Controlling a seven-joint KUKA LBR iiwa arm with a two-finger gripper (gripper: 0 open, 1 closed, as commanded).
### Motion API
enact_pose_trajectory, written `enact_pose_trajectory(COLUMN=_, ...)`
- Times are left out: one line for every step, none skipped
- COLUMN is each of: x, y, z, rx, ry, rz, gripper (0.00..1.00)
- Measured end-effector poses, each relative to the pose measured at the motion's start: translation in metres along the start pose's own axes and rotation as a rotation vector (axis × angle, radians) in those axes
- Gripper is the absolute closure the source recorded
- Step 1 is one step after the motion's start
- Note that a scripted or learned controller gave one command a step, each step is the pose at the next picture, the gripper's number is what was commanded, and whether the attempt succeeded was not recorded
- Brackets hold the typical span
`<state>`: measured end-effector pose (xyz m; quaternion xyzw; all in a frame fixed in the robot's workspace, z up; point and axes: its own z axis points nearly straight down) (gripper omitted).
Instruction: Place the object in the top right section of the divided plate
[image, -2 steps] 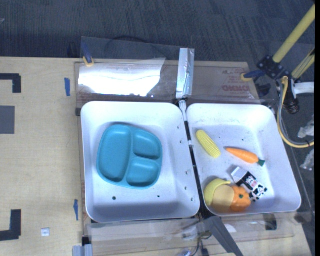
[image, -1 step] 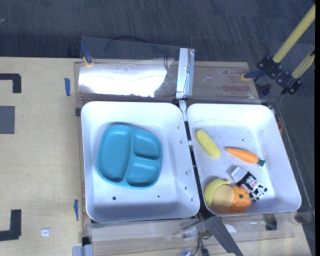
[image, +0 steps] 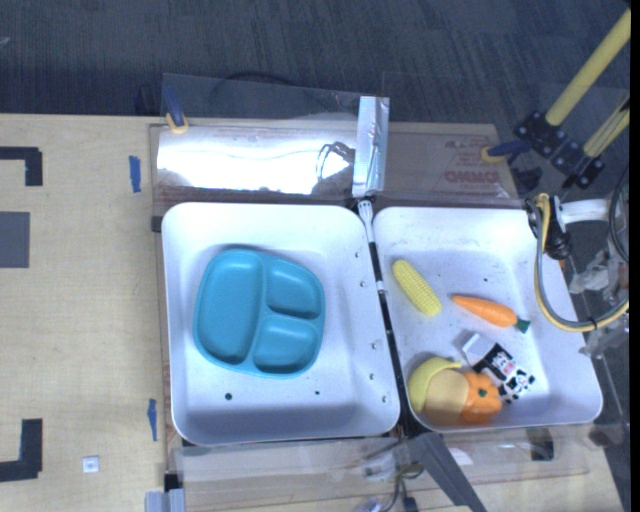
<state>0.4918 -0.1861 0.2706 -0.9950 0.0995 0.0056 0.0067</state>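
**Blue plate in the left bin, toys in the right bin**

I cannot tell how far my claw is open, or whether it has hold of anything.

The divided plate (image: 260, 312) is light blue, with rounded corners, and it lies flat in the middle of the left bin (image: 190, 400). It has one long section on its left side and two smaller sections on its right side, one above the other. All three sections show only their blue floor.

The things that could go to the plate all lie in the right bin (image: 440, 228). A yellow corn cob (image: 416, 287) lies at a slant near the left wall of this bin, in its upper half. An orange carrot (image: 486, 311) with a small green end lies near the middle, well apart from the corn. In the lower part, near the front wall, a yellow-green round fruit (image: 433, 380) touches an orange piece (image: 474, 395) with a green spot. Just beside them on the right is a small black and white item (image: 506, 371); what it is I cannot say.
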Motion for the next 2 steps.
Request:
enact_pose_trajectory(x=0.0019, y=0.0375, z=0.015, rx=-0.005, ry=0.007, rz=0.004, gripper=0.0)
enact_pose_trajectory(x=0.0093, y=0.0353, z=0.0152, rx=-0.004, ry=0.009, rz=0.003, gripper=0.0)
